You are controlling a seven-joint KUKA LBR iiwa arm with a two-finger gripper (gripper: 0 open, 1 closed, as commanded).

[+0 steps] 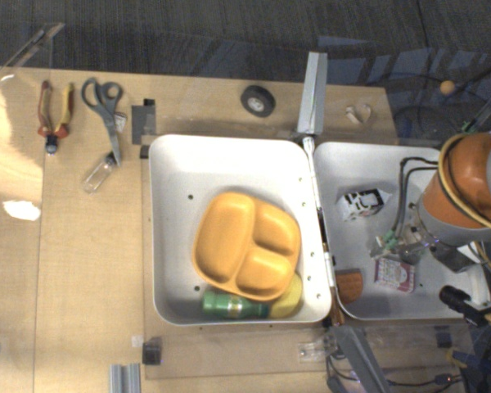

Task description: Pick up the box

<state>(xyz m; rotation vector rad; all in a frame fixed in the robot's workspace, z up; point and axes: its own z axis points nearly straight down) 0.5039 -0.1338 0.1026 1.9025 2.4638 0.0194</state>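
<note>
While the grey arm [466,195] is reaching in over the right bin [352,289], we are seeing its hand [401,244] hanging just above a small pink-and-white box [394,275] lying flat near that bin's front edge. We cannot tell how the hand is set. A brown block [349,283] is sitting at the bin's front left corner, a white-and-black item [362,202] toward its back. A yellow divided tray [247,244] is lying in the left bin [176,219], overlapping a green bottle [229,304] at the front edge.
</note>
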